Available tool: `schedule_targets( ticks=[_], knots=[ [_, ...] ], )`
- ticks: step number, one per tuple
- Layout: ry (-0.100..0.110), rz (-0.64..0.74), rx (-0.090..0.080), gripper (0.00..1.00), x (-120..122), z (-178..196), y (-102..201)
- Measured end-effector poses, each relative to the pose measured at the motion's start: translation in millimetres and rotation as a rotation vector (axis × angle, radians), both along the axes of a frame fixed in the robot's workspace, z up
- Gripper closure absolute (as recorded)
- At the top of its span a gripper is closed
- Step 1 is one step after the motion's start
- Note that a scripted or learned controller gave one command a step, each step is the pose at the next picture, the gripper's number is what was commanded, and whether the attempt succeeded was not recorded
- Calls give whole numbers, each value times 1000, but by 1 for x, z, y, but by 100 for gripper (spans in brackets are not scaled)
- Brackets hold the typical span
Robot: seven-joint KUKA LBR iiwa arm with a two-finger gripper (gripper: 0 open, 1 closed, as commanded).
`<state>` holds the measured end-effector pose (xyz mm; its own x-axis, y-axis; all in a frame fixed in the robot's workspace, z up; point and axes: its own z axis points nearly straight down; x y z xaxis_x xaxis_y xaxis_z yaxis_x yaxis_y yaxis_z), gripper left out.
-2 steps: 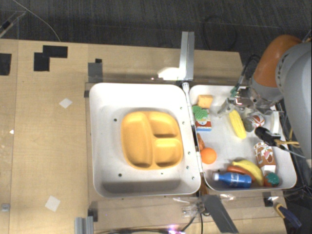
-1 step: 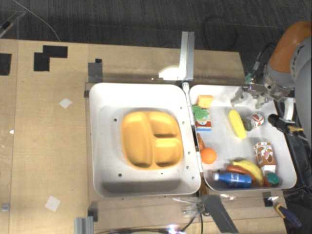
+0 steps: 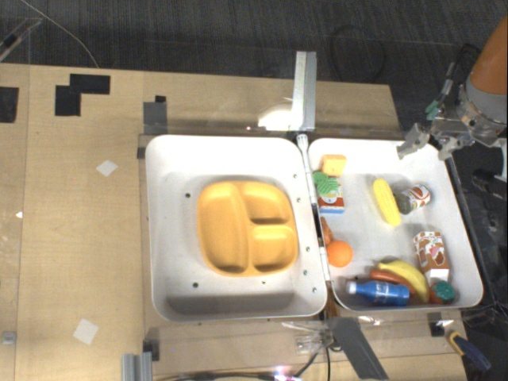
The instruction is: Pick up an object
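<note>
My gripper (image 3: 419, 139) hovers over the far right corner of the right bin (image 3: 464, 236), with the grey arm and its orange band reaching in from the right edge. Nothing is seen held in it. Below it in that bin lie a yellow corn cob (image 3: 386, 201) and a small can (image 3: 414, 198) side by side. A yellow block (image 3: 333, 165), a green-topped carton (image 3: 329, 194) and an orange (image 3: 339, 253) lie along the bin's left wall. Near the front are a banana (image 3: 405, 275), a blue bottle (image 3: 379, 292) and a brown-and-white carton (image 3: 431, 257).
The left bin (image 3: 171, 213) holds a yellow divided plate (image 3: 246, 227). A metal post (image 3: 305, 90) stands behind the wall between the two bins. Bare wooden bench (image 3: 71, 213) stretches to the left. Cables and a bracket sit at the front edge.
</note>
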<state>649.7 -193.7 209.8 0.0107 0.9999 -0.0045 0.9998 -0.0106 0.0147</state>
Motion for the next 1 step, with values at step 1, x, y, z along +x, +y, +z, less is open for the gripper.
schedule_targets(
  ticks=[1],
  knots=[
    [3, 65, 1, 0, -2, -121, -9]
  ],
)
